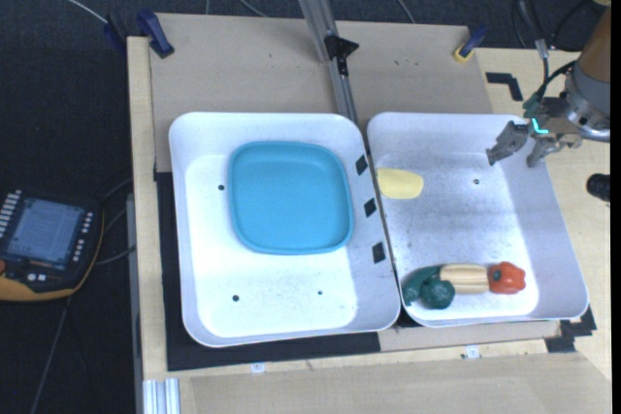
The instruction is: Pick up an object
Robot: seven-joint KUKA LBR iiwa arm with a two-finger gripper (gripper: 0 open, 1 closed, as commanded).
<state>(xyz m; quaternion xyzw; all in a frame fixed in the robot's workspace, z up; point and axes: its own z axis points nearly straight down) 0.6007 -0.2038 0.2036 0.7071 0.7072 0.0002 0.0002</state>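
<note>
Plate point(289, 197) in left bin point(194, 305); toy vegetables point(464, 281) at right bin point(553, 208) near edge.

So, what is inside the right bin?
The right bin holds a yellow piece near its left wall, and a green item, a tan roll and a red item along its near edge. Nothing looks covered.

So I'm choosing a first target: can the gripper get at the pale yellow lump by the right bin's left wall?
Probably yes: the gripper hovers over the same bin, and the pale yellow lump lies alone, nothing covering it.
</note>
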